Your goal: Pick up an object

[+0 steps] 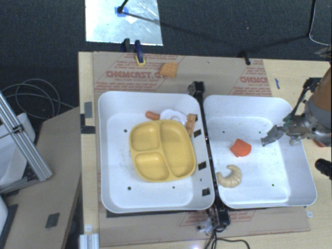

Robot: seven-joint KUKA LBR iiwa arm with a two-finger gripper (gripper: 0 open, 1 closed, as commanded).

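Now we see our tool (271, 137) just right of the orange block (240, 148); whether its fingers are parted, we cannot tell.

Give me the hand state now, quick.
Hand: cannot be told; nothing visibly held. It sits over the right white plastic bin, apart from the orange wedge-shaped block.

Your left bin (111, 139) holds a divided tray (162, 150); behind it lie small pieces, perhaps food. Your right bin (298, 188) holds a wedge (240, 148), with a croissant (230, 176) nearer.
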